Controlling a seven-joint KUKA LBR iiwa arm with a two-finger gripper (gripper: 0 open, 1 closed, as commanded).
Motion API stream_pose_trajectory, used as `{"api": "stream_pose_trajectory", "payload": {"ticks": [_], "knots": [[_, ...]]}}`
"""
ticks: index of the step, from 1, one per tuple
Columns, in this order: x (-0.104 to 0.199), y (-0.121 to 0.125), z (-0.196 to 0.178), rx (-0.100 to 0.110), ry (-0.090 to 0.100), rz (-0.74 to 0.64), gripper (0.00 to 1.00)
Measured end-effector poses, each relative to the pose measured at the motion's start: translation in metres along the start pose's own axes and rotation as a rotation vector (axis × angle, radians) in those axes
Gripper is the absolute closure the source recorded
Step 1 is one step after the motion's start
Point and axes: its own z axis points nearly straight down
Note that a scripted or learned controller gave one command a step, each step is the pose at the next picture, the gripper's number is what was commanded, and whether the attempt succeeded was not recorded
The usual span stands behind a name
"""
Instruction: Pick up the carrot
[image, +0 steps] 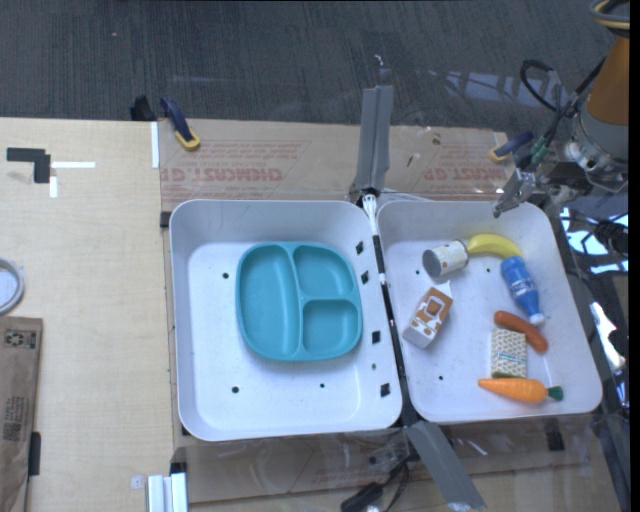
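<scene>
The carrot (514, 390) lies along the near edge of the right bin (570, 300), its green end pointing right. Just beyond it sits a small patterned packet (508, 351), and past that a red-orange sausage-like piece (521, 331), lying at a slant. To the left, a small brown-and-white carton (429, 317) rests near the bin's middle. Farther back, a blue bottle (520, 288) lies beside a banana (494, 245), with a grey can (444, 259) on its side to the left. The left bin (190, 330) holds a teal divided tray (298, 300). The gripper (515, 190) hangs above the right bin's far rim, well apart from the carrot; its fingers are too small and blurred to tell whether they are apart or together.
</scene>
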Motion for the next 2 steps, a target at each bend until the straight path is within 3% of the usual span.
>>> {"api": "stream_pose_trajectory", "payload": {"ticks": [1,2], "knots": [[-0.040,0.010,-0.055,-0.002,-0.001,-0.023,0.00],[-0.012,-0.094,0.050,0.001,0.001,-0.115,0.00]]}}
